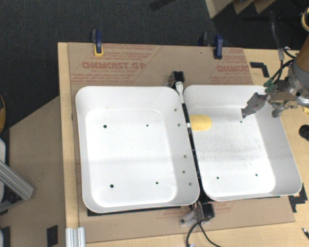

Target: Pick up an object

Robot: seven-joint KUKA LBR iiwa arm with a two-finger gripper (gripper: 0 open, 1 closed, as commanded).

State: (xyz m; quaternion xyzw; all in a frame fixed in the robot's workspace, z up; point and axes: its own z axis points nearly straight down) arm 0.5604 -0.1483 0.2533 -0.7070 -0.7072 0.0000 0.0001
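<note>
Yellow object (pixel 201 123) lies untouched by the right bin's (pixel 237 184) left wall. Gripper (pixel 253 106) hangs well apart; grip state unreadable. Pick not begun.

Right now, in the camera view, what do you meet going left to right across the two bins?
Left white bin → black divider strip between the bins → yellow object in the right white bin → claw over that bin's far right part.

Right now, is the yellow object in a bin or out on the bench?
In. The yellow object lies on the floor of the right bin, near its left wall.
</note>
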